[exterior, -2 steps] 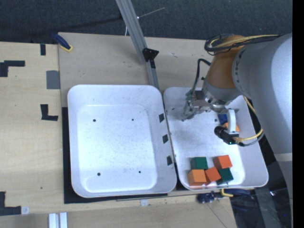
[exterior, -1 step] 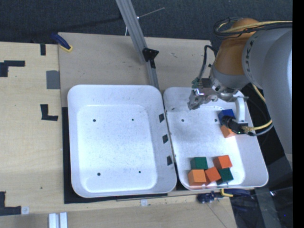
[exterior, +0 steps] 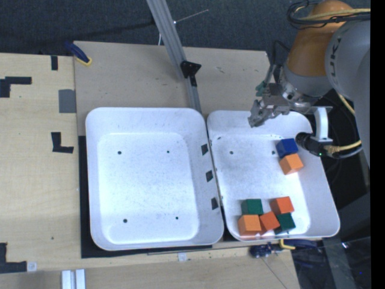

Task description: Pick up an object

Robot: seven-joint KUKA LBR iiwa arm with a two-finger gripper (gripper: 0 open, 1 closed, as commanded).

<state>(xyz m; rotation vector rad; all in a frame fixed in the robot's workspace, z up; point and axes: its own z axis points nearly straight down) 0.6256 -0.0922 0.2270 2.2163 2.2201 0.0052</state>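
My gripper (exterior: 260, 117) hangs over the far edge of the right bin (exterior: 240, 179), with nothing visible between its fingers. A blue block (exterior: 287, 146) lies by the bin's right wall, and an orange block (exterior: 292, 163) touches it just below. At the near end sits a cluster: a green block (exterior: 252, 206), an orange block (exterior: 281, 205), another orange block (exterior: 249, 224), a third orange one (exterior: 269, 221) and a dark green block (exterior: 286, 223). The gripper is left of and above the blue block, apart from it.
The left bin (exterior: 144, 179) stands beside the right one. A grey metal pole (exterior: 171, 35) slants down to the gap between the bins. The arm's body (exterior: 325, 41) and cables (exterior: 337, 149) crowd the right bin's far right corner.
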